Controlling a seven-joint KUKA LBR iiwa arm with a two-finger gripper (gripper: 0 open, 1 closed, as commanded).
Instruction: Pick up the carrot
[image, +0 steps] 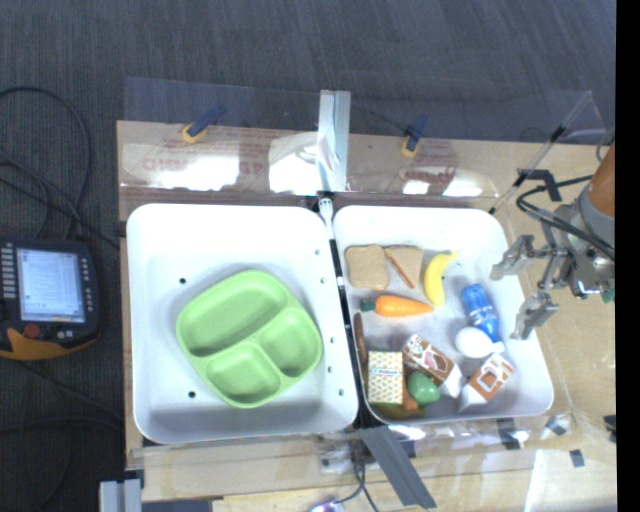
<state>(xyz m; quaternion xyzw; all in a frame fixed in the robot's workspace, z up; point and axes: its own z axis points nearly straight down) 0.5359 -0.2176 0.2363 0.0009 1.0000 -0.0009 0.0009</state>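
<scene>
1. Nearest the camera, along the bottom edge of the right bin (520, 400), sit a small patterned box (385, 378), a green ball (423, 390) and two little cartons (432, 360) (490, 378), packed close together.
2. The carrot (404, 306) lies on its side in the middle of that bin, its green end toward 9 o'clock and its tip toward 3 o'clock, just at 6 o'clock of the bread slice (368, 265) and just beside the banana (437, 277).
3. The tool (530, 285) hangs over the bin's 3 o'clock rim, well apart from the carrot, with its two fingers spread and nothing between them.
4. To do the approach well, it would likely travel toward 9 o'clock, passing over the blue bottle (481, 311) and white ball (473, 343) high enough to miss them.
5. The fingers should probably straddle the carrot across its thick middle, one toward 12 o'clock and one toward 6 o'clock.
6. The banana's lower end is the likeliest thing to get bumped or pinched.
7. The green tray (250, 335) in the left bin (160, 240) plays no part.
</scene>
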